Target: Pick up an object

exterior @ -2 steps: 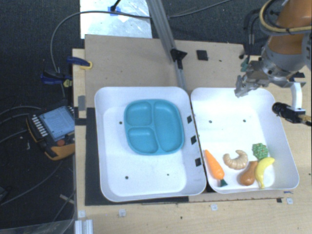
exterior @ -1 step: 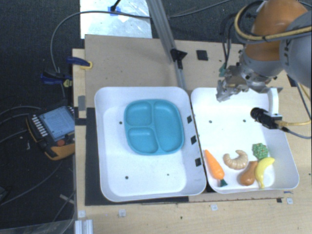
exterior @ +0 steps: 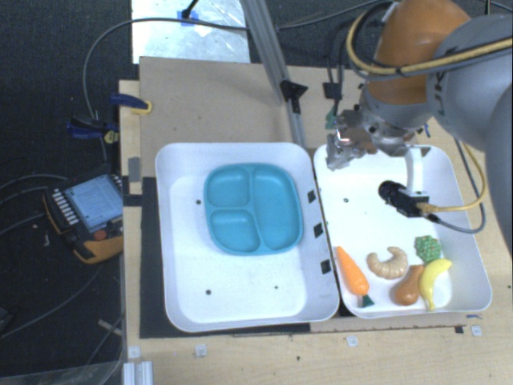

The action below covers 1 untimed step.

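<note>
From the overhead camera you see the gripper [exterior: 345, 152] over the far left corner of the right bin [exterior: 365, 207]; you cannot tell whether it is grasping anything. Along that bin's near edge lie a carrot [exterior: 351, 272], a croissant [exterior: 388, 263], a drumstick [exterior: 407, 286], a banana [exterior: 434, 279] and broccoli [exterior: 427, 248]. The left bin [exterior: 180, 215] holds a blue divided plate [exterior: 252, 208].

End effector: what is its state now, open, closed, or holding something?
End effector: cannot be told; it hovers over the right bin's far corner.
</note>
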Motion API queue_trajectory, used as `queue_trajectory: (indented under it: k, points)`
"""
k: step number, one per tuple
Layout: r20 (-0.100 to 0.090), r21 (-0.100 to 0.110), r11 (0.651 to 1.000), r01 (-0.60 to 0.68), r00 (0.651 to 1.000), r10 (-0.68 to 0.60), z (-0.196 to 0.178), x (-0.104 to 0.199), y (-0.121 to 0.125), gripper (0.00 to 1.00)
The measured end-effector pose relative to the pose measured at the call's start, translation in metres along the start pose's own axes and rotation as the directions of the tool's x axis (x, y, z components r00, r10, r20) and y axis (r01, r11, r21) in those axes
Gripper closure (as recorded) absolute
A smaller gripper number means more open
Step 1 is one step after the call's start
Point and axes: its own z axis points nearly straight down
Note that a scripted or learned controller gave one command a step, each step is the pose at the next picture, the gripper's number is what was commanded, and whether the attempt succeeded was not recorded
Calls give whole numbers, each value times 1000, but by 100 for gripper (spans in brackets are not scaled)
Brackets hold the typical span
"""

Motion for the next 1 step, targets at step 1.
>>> queue_trajectory:
  k: [1]
  points:
    - [1,-2,1000,-1,1000,1,6,49,3,100]
